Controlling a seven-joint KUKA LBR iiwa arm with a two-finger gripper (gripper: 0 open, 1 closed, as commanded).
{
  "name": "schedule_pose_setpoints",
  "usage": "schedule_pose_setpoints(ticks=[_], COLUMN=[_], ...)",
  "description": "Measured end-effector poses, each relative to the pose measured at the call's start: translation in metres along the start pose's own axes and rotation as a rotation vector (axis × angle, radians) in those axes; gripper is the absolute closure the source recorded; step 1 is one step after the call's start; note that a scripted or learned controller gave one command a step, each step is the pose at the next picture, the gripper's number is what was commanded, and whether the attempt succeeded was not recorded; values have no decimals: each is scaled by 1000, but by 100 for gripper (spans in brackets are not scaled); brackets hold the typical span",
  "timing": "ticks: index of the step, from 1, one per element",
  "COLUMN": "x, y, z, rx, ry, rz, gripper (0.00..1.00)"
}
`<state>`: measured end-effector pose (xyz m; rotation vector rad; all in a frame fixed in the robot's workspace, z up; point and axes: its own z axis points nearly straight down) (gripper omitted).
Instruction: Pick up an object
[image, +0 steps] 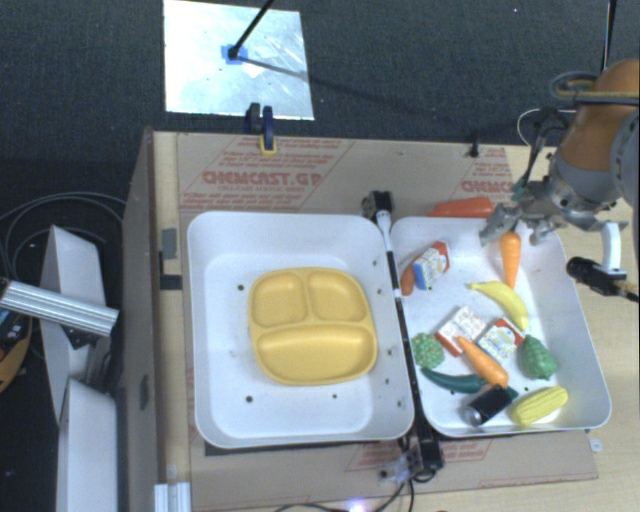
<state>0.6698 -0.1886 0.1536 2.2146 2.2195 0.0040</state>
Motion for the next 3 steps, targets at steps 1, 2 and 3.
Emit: schedule_pose_setpoints(ticks=[1, 2, 3], x=[-18, -18, 52], y=[-2, 0, 0], z=[63, 50, 61], rx=[6, 0, 1], ry=[2, -1, 3], rz=[0, -4, -3], gripper=[0, 100, 100])
